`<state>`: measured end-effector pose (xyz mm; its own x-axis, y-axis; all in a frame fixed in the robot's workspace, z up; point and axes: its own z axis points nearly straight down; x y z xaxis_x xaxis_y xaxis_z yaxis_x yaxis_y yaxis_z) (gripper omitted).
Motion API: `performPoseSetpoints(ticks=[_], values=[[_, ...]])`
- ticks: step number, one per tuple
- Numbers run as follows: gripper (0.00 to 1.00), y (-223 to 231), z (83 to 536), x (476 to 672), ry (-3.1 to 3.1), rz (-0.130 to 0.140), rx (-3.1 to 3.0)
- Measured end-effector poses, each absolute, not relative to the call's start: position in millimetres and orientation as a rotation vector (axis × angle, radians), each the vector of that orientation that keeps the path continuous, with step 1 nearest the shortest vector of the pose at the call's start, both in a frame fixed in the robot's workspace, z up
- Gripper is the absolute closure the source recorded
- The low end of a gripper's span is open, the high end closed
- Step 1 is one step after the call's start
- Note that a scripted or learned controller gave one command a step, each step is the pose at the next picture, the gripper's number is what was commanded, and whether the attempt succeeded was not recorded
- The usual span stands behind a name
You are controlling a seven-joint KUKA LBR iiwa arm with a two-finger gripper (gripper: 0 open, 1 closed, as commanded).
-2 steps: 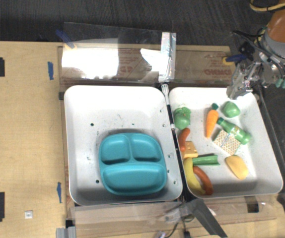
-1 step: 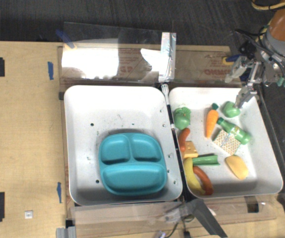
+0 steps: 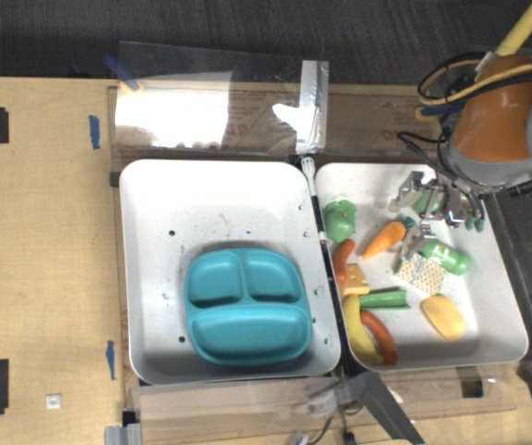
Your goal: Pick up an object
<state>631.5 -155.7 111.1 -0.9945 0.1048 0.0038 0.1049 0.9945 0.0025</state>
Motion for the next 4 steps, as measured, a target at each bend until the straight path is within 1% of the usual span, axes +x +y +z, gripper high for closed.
performPoseSetpoints(ticks=[1,2,3,4], values=[[0.00,-100.0,88.9,613.0,-3.146,-0.004,-0.200],[1.00,-100.9,103.3,616.9,-3.160,0.000,-0.200],[1.00,-80.6,243.8,649.6,-3.160,0.002,-0.040],[1.00,-44.6,251.6,665.8,-3.152,-0.001,0.019]])
